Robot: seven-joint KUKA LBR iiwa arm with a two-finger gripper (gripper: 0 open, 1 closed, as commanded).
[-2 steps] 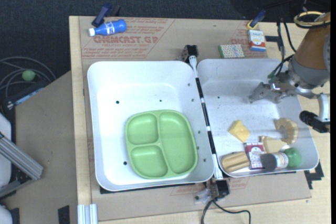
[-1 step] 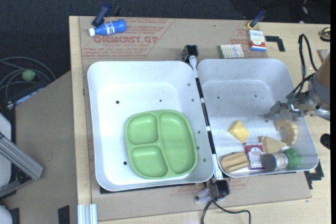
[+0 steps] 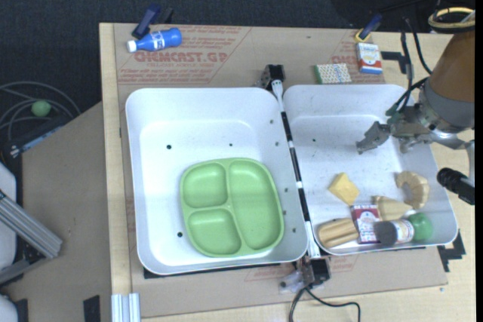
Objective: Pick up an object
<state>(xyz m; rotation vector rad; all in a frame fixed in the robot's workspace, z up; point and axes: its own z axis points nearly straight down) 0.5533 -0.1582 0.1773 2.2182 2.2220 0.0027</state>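
Contents of the right bin (image 3: 324,105), listed by ease of grasp.

Item one: yellow wedge (image 3: 344,188), lying alone on bare floor near the bin's centre, at roughly seven o'clock from the gripper (image 3: 373,139). It is looking light, soft-edged, probably foam or sponge, and likely forgiving under squeeze. Best hold: across its two flat faces, with open floor on every side.

Item two: tan lump (image 3: 413,188), sitting at four o'clock of the bin against the right wall. Irregular shape; it is probably going to roll or twist in the fingers.

Item three: cluster along the six o'clock wall, with a red and white box (image 3: 364,223) lying over a tan cylinder (image 3: 335,232) and touching a green-capped bottle (image 3: 404,230). The pieces are crowding one another, so a clean pinch here is looking doubtful; the bottle appears smooth and slippery.

Gripper: hanging over the bin's upper middle, apart from every item, holding nothing. Whether its fingers are spread or pressed together cannot be told from this slant.

Left bin (image 3: 151,117): carrying a green divided plate (image 3: 229,206), wide, stiff and shallow, offering only its rim.
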